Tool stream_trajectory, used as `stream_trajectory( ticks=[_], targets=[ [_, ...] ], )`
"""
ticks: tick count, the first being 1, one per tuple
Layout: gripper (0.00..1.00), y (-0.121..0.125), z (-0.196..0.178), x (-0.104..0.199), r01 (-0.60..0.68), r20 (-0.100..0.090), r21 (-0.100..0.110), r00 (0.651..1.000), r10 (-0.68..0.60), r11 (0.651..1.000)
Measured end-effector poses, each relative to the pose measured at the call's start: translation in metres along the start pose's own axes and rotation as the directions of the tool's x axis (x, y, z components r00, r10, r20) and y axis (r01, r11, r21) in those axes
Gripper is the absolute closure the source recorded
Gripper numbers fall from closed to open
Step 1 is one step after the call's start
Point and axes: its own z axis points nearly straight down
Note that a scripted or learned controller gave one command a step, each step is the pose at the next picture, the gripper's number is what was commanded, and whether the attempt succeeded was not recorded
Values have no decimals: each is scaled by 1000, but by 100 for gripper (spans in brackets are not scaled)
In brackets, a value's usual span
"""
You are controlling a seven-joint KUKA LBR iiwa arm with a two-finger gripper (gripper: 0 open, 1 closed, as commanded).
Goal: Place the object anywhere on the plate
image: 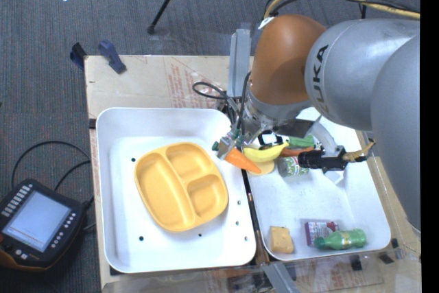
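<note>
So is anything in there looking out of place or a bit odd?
Mostly tidy. One oddity: an orange carrot pokes out over the rim between the two bins, beside a banana under the tool. The yellow plate sits flat.

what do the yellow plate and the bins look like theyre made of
Yellow plate: likely moulded plastic, with a smooth, slightly glossy surface and three rounded compartments pressed into one piece. White bins: probably thin plastic too, matte white with rounded corners and shallow walls, though painted metal can't be ruled out.
</note>
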Motion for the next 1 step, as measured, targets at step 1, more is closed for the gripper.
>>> stream_trajectory(
  ticks=[1],
  targets=[
    [0,0,0,0,-1,0,0,1000,1,1000]
  ],
)
